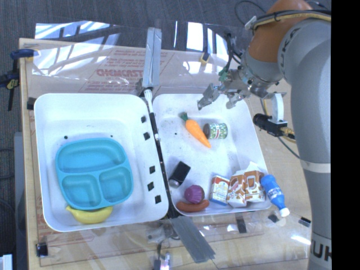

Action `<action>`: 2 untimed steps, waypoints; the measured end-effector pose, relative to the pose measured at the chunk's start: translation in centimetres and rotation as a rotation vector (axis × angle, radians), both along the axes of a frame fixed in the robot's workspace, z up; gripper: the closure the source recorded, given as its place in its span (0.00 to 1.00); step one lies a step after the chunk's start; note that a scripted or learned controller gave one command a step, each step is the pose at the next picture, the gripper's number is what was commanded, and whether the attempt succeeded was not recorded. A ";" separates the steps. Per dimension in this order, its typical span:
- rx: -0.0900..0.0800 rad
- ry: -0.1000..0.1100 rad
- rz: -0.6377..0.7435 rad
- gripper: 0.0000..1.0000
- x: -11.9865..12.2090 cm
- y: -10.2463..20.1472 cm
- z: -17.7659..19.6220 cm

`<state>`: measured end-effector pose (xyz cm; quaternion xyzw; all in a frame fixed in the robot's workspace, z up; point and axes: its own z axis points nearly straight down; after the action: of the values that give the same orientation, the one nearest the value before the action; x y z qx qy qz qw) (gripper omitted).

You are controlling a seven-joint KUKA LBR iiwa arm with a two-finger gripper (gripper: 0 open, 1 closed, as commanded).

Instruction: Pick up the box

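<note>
1. The box [220, 189], a small carton with a white and orange face, lies near the front wall of the right bin [247, 117], leaning against a crumpled brown and white packet [246, 188] on its right.
2. The gripper [218, 99] hangs over the far edge of the right bin, well apart from the box; its two fingers [206, 99] look spread apart, with nothing between them.
3. To do this step well, I would judge the arm has to travel toward the front of the bin and come down over the box from above, with the fingers turned to close across its narrow sides.
4. The crowding is the hazard: a purple ball-shaped item [194, 194] and a reddish sausage [192, 206] sit just left of the box and the packet touches it on the right, so a sloppy descent could catch a neighbour.
5. The right bin also holds a carrot [197, 131], a small can [216, 130] beside it, a black block [179, 173] and a blue bottle [274, 192] at the front corner.
6. The left bin [45, 117] holds a blue divided tray [94, 172] with a banana [90, 214] tucked under its front edge.
</note>
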<state>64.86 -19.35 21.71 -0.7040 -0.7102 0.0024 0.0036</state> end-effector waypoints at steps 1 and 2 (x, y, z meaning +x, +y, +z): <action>0.001 -0.002 0.152 0.00 -8.0 -1.7 -2.2; 0.003 -0.003 0.409 0.00 -9.2 -1.6 -8.3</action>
<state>55.69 -20.95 13.42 -0.5452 -0.8383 0.0009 0.0034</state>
